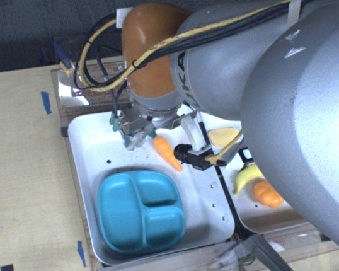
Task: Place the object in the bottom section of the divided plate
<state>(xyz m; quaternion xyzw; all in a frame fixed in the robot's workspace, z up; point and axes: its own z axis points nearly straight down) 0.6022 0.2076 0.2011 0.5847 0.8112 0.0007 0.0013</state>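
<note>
Gripper [132, 135] low over left bin [87, 138]; jaw state cannot be told. Carrot [166, 153] lies loose just right of it. Blue divided plate [142, 211] sits below, toward the camera.

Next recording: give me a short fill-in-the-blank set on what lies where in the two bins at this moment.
1. The divided plastic plate in the left white bin is ____ in colour.
2. The small orange carrot lies ____ the plate, on the bin floor.
3. The yellow banana lies in the ____ bin.
4. The plate has ____ sections.

Missing words: blue; outside; right; three.
</note>
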